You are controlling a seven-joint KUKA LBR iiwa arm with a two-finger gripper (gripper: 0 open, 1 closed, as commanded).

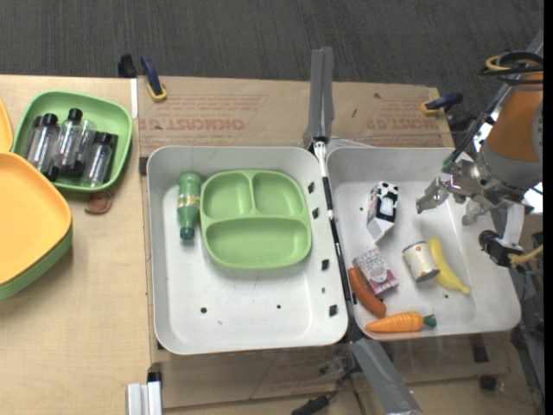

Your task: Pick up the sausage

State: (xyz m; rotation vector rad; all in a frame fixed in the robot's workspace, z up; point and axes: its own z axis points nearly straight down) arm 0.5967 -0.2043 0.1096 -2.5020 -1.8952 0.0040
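Hanging spread and empty over the right bin's [492, 314] far right side, the jaws [455, 199] stood well apart from the sausage [366, 293] at its left wall, on a cardboard-covered tabletop [259, 111] bordering dark carpet [259, 15].

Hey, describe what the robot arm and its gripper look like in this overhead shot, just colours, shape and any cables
The arm enters at the right edge: a rounded orange band on a grey body, with a looped yellow-and-black cable above it. Below sits the gripper, a silvery bare-metal assembly with angular brackets and thin prongs, plus dark fittings and a black cable on its lower right side. No markings are legible on it.
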